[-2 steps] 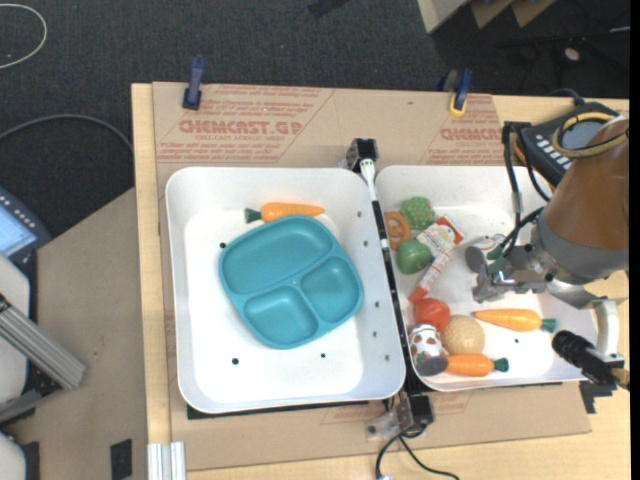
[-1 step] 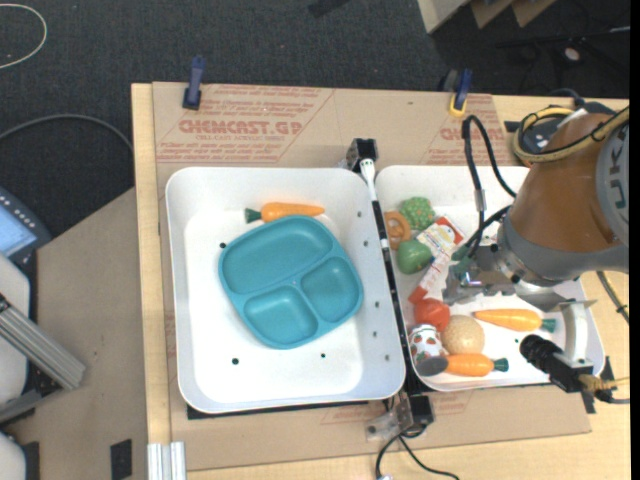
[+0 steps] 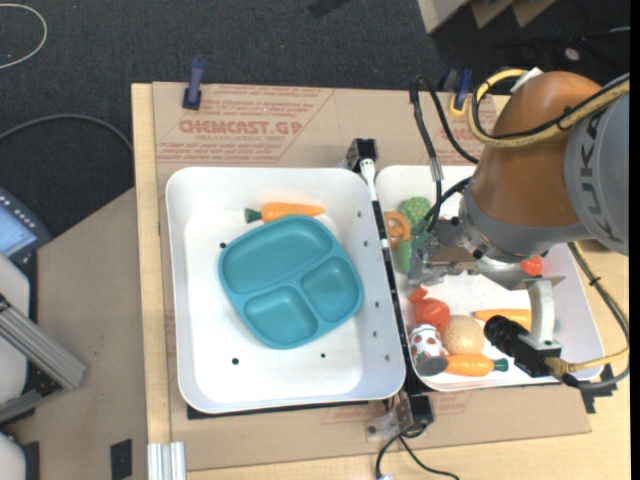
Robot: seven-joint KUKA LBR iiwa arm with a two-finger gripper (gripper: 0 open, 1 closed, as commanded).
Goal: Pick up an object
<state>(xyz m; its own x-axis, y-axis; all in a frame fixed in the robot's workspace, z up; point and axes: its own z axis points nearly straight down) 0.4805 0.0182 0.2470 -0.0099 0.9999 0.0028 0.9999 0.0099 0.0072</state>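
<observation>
Desk (image 3: pixel 250 118): covered by a brown cardboard sheet with red print, carrying two shallow white bins side by side.

Left bin (image 3: pixel 190 268): holds a teal divided plate (image 3: pixel 290 280) with three compartments, lying flat near the middle. A toy carrot (image 3: pixel 285 210) lies just beyond the plate's far edge, touching or nearly touching it; green end to the left.

Right bin (image 3: pixel 590 328): crowded with small toy foods. The arm (image 3: pixel 540 168), with its orange band, reaches in from the right and covers much of this bin. At the far end, beside the divider, a green leafy item (image 3: pixel 415 211) and an orange-rimmed piece (image 3: pixel 397 228). At the near end: a red item (image 3: pixel 430 311), a beige egg-like item (image 3: pixel 464 334), a second carrot (image 3: pixel 470 365), a small white item with dark spots (image 3: pixel 426 344), and a yellow-orange piece (image 3: pixel 503 316).

Fingers (image 3: pixel 432 258): low over the right bin's middle, next to the divider. Cannot tell how far apart they are or whether anything sits between them; the wrist hides them. The red item lies just nearer the camera than the fingers; the green leafy item lies just beyond them.
</observation>
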